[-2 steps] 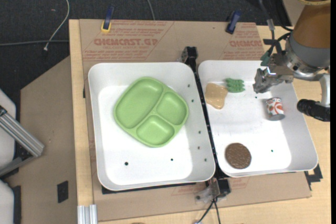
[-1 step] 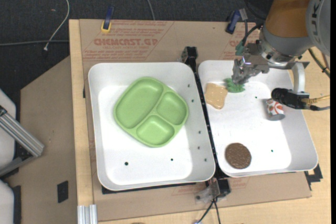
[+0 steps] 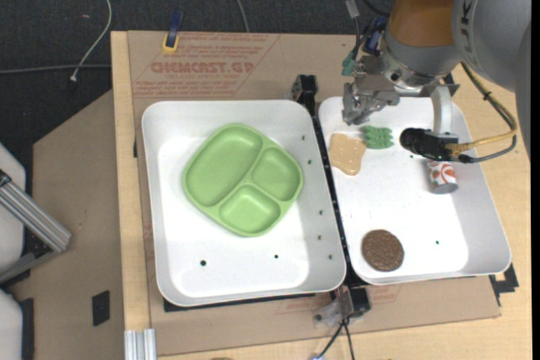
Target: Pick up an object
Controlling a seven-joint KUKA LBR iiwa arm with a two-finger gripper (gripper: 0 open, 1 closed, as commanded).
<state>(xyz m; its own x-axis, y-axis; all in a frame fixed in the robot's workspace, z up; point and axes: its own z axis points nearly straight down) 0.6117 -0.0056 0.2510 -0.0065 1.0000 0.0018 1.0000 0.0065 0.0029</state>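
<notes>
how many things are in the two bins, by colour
green: 2, divided plate and small green piece
tan: 1, flat slice
brown: 1, round disc
red and white: 1, small can
total: 5

Gripper (image 3: pixel 360 115) beside green thing (image 3: pixel 379 137) — perhaps touching.

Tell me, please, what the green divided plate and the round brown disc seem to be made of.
Green divided plate: probably moulded plastic, smooth with a soft sheen; the colour is uniform and the compartment ridges are rounded.
Brown disc: matte, faintly mottled surface, perhaps rubber or plastic toy food; the view leaves it open.
</notes>
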